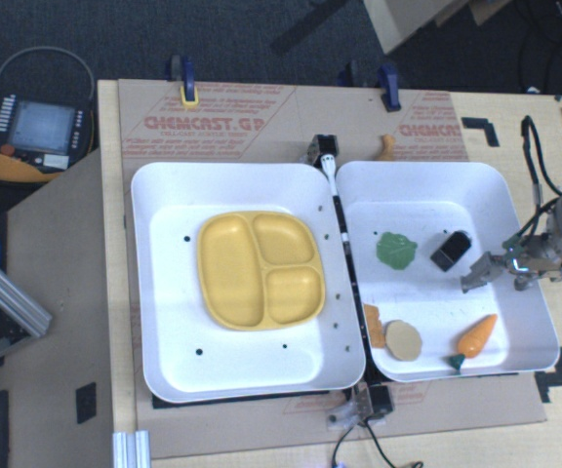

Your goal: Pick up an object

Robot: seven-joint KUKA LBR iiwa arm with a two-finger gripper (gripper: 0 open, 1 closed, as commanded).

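Two shallow white bins sit side by side on the desk [115, 261]. The left bin [164, 349] contains a yellow divided tray [260, 268] with three compartments, lying flat near the bin's centre. The right bin [427, 188] contains five objects: a green leafy piece [396, 250] near the centre, a small black block [451, 251] just to its right, a toy carrot [475, 337] with a green tip near the front right, a tan round disc [403, 340] near the front left, and a small orange piece [372, 324] touching the disc's left side. The claw [491, 271] is positioned over the right side of the right bin, at the end of the arm entering from the right. Its fingers stand apart, with nothing between them. The black block lies just left of the claw, slightly farther back; the carrot lies near it, toward the front. The green piece and the disc lie well to the claw's left.
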